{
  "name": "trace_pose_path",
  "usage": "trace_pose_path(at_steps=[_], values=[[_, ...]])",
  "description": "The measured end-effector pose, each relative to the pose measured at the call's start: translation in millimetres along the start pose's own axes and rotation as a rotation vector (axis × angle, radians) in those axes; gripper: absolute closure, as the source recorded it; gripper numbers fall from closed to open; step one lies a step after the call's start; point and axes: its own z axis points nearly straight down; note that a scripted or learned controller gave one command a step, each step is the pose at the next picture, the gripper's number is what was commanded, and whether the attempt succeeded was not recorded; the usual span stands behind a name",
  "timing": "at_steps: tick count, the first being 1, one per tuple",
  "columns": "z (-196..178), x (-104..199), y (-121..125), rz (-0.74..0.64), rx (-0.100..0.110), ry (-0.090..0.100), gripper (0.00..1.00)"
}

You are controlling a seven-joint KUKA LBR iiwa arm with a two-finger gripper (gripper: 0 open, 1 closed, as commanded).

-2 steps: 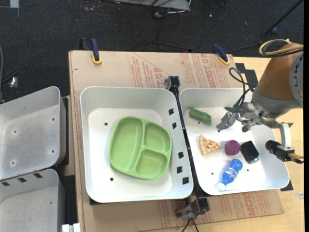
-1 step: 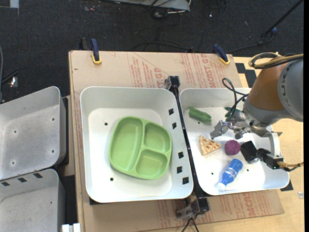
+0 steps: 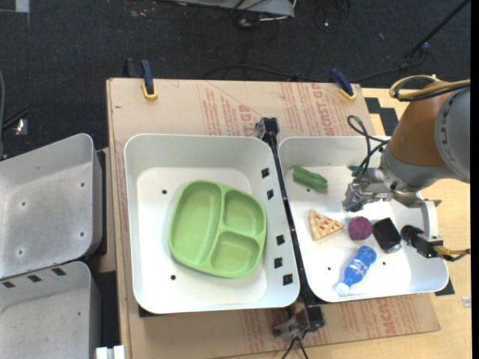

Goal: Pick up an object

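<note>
Purple ball (image 3: 360,228), lying in the right bin (image 3: 333,155) just beside the toy pizza slice (image 3: 325,224): I take it as my likeliest target, since the gripper (image 3: 358,198) sits just behind it in the camera view. I judge it light, rounded and perhaps slightly soft, apt to roll or squirt away under an off-centre pinch. I would close across its widest middle, straight from above. Whether the gripper is released or clenched I cannot tell. Green pickle (image 3: 309,177) and blue bottle (image 3: 355,268) lie nearby; a green divided plate (image 3: 217,229) occupies the left bin (image 3: 150,170).
</note>
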Motion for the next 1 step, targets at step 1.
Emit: trace_pose_path(at_steps=[1], values=[[-42.5, -1.8, 2.5, -0.002, -0.003, 0.0, 1.0]])
